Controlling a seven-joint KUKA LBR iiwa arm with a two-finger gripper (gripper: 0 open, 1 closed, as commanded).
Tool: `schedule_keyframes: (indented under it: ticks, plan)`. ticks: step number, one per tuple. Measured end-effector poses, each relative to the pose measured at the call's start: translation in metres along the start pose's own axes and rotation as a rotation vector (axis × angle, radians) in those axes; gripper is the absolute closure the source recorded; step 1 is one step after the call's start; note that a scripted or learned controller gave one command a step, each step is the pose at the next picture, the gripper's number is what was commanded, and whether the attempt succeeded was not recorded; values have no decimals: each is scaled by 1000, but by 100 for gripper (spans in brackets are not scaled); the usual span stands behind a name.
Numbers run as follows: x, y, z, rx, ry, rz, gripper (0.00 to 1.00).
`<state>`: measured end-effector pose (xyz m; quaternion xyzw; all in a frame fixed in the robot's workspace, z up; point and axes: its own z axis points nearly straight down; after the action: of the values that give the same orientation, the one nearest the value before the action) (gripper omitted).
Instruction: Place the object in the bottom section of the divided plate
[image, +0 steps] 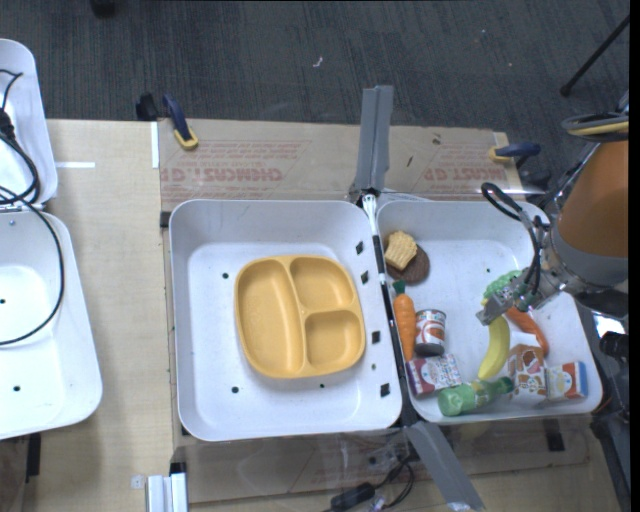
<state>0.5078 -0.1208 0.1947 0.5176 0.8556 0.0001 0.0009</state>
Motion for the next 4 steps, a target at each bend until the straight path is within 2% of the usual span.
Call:
schedule_keyframes:
  ticks: [1, 2, 3, 4]
  plan:
    - [16, -15, -38, 0, 0, -166, 100]
    - [115, 27, 4, 2, 2, -254, 100]
    - [196, 69, 4, 2, 1, -315, 100]
    - [225, 145, -7, 1, 1, -493, 100]
